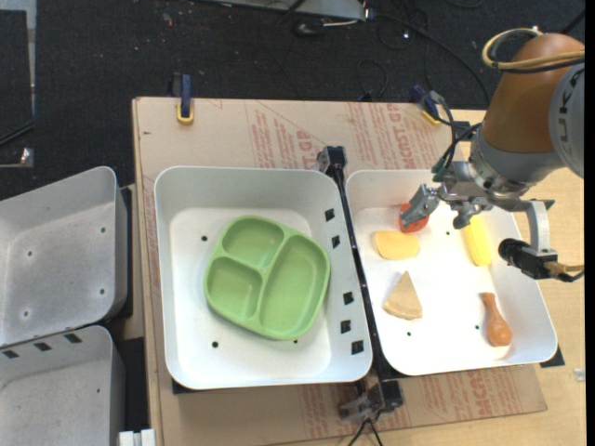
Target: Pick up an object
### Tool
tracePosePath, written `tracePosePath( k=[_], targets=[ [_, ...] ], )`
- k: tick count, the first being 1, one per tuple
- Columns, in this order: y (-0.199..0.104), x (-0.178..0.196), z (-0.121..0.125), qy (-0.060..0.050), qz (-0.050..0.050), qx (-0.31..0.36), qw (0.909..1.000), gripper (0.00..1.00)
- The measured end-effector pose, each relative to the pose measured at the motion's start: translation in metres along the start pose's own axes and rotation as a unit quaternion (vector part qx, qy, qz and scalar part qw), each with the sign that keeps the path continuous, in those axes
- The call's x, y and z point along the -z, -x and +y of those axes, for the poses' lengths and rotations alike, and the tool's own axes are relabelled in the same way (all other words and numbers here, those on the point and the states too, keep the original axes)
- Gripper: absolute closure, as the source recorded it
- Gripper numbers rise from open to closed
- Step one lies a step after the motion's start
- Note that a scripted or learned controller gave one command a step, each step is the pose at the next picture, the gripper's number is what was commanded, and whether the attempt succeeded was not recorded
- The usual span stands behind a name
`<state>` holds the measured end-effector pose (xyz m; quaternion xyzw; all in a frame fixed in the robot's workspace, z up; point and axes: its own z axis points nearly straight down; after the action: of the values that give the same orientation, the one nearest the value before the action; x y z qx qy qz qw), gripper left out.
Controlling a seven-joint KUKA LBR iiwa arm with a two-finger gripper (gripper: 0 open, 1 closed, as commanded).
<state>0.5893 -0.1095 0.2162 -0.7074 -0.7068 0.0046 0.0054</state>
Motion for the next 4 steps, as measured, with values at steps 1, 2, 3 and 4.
tracePosePath(
  k=[1,2,3,4],
  targets=[
    [0.000,0.008,0.003,0.007,-0.001,0.001,1.0000,0.00],
    [-0.004,-0.044,-0.007,0.005,0.000,0.000,1.0000,0.00],
    [-0.010,-0.088,-0.007,0.005,0.000,0.000,1.0000,0.00],
    [-0.011,-0.126,-0.007,0.006,-0.001,0.000,1.0000,0.00]
  ],
)
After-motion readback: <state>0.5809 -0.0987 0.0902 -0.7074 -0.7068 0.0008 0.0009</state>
